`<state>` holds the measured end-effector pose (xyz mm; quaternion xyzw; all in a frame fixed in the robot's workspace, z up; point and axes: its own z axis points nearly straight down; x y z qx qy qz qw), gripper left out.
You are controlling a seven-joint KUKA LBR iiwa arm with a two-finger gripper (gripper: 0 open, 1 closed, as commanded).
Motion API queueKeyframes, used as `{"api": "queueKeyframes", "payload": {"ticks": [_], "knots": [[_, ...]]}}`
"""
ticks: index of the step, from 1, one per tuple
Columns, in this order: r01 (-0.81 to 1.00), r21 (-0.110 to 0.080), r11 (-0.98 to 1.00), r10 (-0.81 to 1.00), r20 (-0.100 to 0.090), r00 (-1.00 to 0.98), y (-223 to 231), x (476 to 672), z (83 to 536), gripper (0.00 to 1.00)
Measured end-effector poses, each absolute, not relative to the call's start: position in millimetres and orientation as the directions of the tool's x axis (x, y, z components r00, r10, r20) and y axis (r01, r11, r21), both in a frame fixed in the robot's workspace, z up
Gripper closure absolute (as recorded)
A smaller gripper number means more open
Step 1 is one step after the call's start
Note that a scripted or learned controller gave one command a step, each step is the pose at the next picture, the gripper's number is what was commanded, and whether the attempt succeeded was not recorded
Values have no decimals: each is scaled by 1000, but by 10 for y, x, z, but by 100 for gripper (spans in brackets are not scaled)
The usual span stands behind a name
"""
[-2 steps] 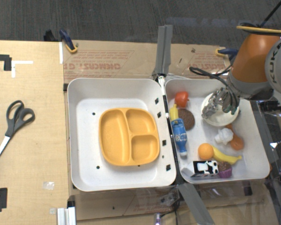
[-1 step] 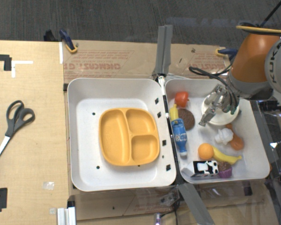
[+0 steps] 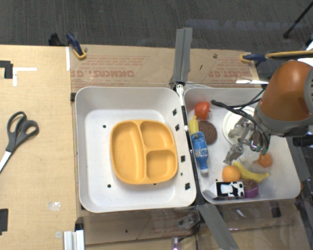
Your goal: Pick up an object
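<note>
Blue-labelled bottle (image 3: 200,151), label unreadable, gripper (image 3: 242,146) nearby

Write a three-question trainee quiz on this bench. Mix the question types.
1. True or false: the yellow divided plate lies in the right bin.
2. Which item lies along the right bin's left wall? A) blue bottle B) scissors C) banana
3. Fill in: the tool hangs over the ___ bin.

Key:
1. False; it lies in the left bin.
2. A
3. right
</note>
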<state>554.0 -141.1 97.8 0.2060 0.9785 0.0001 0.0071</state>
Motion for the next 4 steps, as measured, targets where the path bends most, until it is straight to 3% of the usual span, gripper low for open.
{"api": "queueKeyframes", "payload": {"ticks": [1, 2, 3, 4], "knots": [[604, 1, 797, 604, -5, -797, -1330, 6356, 1197, 0], [639, 0, 769, 639, 0, -769, -1028, 5766, 914, 0], [696, 0, 718, 696, -1, -718, -1066, 5253, 919, 0], [917, 1, 398, 917, -3, -398, -1025, 6245, 1334, 0]]}}
